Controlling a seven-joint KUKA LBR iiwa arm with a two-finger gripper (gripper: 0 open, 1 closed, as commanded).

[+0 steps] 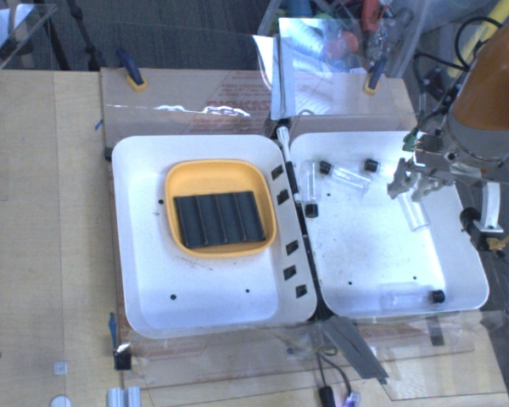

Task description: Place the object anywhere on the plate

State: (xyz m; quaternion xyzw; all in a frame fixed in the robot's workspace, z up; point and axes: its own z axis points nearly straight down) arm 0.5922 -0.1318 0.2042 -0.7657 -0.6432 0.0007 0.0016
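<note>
Gripper [411,181] sits over upper-right part of R bin [458,291], arm entering from view's right. Open/closed state: cannot tell, as wrist hardware masks the tip.

Task item: clear vial [416,214], a small see-thru plastic tube, pale against the white floor. Location: R bin, just below gripper in the view. Whether it touches the gripper: cannot tell. Long axis runs approx. top-to-bottom of view, lower end tilted slightly right. Cap end not resolvable.

Other vials in R bin:
- Vial w/ black cap [343,175], upper centre, axis approx. L-R, cap at left end.
- Vial [308,192] along left wall, axis top-to-bottom, black cap at lower end.
- Vial [407,297] near front wall, axis L-R, black cap at right end.
- Loose black cap [371,165], upper centre.

Plate [182,181]: yellow, rounded-square, centred in L bin [144,303]. Carries a dark grey ribbed slab [219,219], ribs running top-to-bottom.

Markings: red print on clear sheet [229,108] behind the bins, too blurred to read.
</note>
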